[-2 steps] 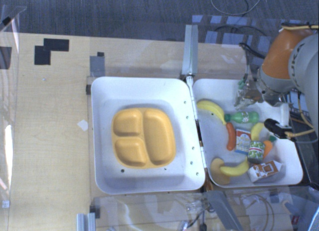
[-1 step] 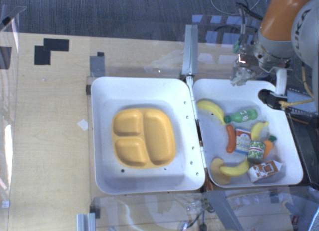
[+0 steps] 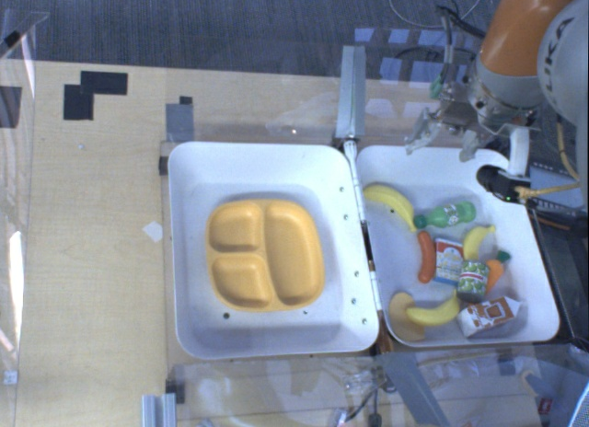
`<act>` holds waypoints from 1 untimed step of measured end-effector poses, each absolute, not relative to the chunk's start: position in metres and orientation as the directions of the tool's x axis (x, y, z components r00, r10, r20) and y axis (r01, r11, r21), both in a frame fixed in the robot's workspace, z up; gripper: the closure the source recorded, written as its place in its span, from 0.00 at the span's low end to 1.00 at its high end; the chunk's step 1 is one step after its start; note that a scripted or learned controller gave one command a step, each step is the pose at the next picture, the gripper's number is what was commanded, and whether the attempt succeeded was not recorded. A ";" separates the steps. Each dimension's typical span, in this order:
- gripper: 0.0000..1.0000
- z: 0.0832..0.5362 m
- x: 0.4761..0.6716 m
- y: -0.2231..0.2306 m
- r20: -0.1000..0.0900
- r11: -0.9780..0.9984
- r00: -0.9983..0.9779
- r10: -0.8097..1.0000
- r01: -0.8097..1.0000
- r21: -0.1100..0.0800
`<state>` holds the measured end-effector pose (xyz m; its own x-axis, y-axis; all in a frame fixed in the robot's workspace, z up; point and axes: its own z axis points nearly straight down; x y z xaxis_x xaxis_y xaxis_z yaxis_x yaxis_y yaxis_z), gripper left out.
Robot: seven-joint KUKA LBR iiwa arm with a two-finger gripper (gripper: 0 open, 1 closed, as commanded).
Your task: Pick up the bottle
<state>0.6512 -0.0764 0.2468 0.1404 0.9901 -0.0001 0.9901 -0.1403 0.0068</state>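
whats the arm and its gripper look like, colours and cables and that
The arm is bulky and rounded, with a grey shell and a broad orange band above the wrist; dark lettering shows on the grey part. Thin dark cables loop off the wrist area. The gripper is a small metal-grey unit with slim fingers splayed downward.

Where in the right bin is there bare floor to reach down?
Right bin: bare floor along the upper wall, above the green bottle, and lower left beside the sausage. The lower right is crowded. Left bin: bare rim around the yellow tray.
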 end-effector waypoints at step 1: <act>0.00 0.121 0.635 -0.089 0.000 -0.245 0.245 0.970 0.970 0.002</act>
<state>0.6347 -0.0893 0.1212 0.2450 0.9695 0.0004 0.9695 -0.2450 0.0019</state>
